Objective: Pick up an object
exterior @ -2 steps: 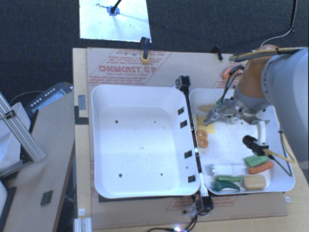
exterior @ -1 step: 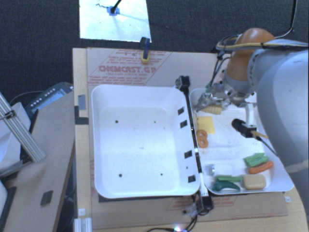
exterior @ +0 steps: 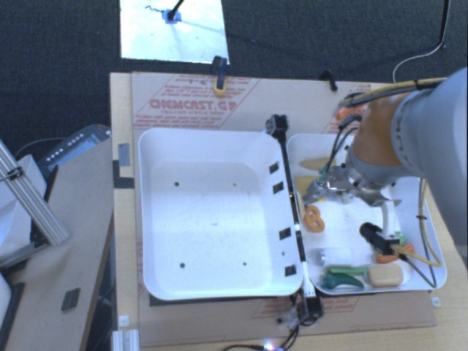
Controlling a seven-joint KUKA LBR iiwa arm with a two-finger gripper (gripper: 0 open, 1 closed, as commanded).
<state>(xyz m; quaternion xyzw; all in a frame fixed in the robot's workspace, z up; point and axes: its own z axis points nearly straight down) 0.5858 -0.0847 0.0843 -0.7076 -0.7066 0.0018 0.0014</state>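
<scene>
The arm [exterior: 409,134] leans in over the far half of the right bin [exterior: 342,229], its wrist bent down toward that bin's left wall. The jaws sit low beside that wall; whether they are spread or pressed together cannot be told, and nothing shows between them. An orange ring [exterior: 314,219] lies on the right bin's floor against the left wall, near the jaws on their near side and apart from them. A green piece [exterior: 344,278] and a tan block [exterior: 386,275] lie along the right bin's near wall.

Ring [exterior: 314,219] and block [exterior: 385,275] in right bin [exterior: 348,237]
</scene>
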